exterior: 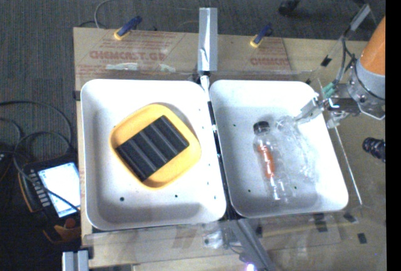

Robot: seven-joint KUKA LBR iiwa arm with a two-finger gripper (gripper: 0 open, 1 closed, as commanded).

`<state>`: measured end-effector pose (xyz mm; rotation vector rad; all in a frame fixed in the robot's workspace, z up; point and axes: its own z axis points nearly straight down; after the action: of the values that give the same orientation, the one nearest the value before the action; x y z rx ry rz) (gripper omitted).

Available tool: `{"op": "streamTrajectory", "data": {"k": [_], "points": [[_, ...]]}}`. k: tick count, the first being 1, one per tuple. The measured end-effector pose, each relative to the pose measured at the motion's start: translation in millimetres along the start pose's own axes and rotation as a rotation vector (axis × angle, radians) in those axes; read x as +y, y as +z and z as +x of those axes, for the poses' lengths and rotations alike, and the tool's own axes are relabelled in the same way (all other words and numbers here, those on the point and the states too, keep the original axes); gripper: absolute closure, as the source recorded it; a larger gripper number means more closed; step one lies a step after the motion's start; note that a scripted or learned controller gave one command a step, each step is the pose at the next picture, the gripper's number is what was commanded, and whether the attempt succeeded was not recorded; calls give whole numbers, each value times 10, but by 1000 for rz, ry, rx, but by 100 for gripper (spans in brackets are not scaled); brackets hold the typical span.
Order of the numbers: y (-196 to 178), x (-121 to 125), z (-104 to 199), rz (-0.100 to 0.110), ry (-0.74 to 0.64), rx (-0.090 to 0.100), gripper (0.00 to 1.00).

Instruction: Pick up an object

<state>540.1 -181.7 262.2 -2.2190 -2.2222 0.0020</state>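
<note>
Here the clear bottle point(270, 160) lies lengthwise, cap toward the bench's back; gripper point(326, 103) state unclear.

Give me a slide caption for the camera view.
Claw at right bin's edge near clear bottle; yellow tray in left bin.

The grey arm with its orange band point(382, 56) is cut off by the right edge. Its two-finger gripper point(315, 106) blurs against the right bin's far rim; the clear crumpled plastic bottle point(285, 157) seems partly indistinct.
</note>
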Motion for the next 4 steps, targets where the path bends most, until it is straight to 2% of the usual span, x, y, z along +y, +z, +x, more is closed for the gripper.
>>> {"op": "streamTrajectory", "data": {"k": [1, 2, 3, 4], "points": [[225, -317, 401, 1, 91, 1, 0], [1202, 207, -4, 2, 363, 1, 0], [1697, 192, 574, -10, 159, -2, 0], [1716, 1096, 661, -14, 68, -3, 0]]}}
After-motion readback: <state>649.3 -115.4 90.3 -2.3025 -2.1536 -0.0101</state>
